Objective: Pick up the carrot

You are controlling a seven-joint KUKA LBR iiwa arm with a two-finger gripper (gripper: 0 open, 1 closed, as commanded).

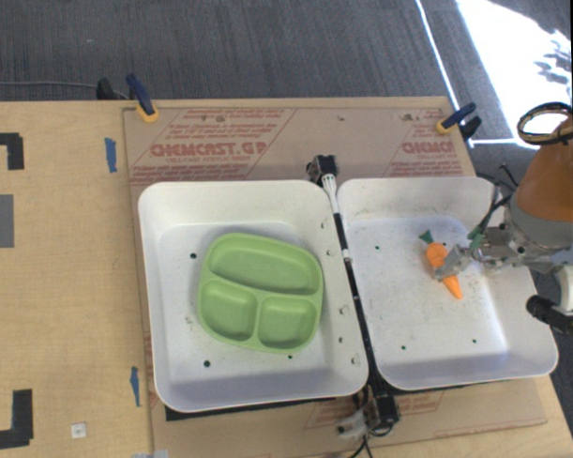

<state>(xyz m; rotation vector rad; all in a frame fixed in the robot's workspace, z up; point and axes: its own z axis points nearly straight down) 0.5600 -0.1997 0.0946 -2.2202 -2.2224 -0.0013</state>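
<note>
The gripper (464, 256) reaches in low over the right bin (413, 355), its tips right against the carrot (442, 264); from here I can't tell whether they close on it or merely touch it. The carrot lies on that bin's floor, in the half away from the left bin, orange with a green top pointing toward the far rim. Behind the gripper, the arm's orange band (548, 181) hangs over the bin's outer edge. Next door, the left bin (170, 265) holds a green divided plate (261, 292), sitting about mid-floor, well apart from the carrot.
</note>
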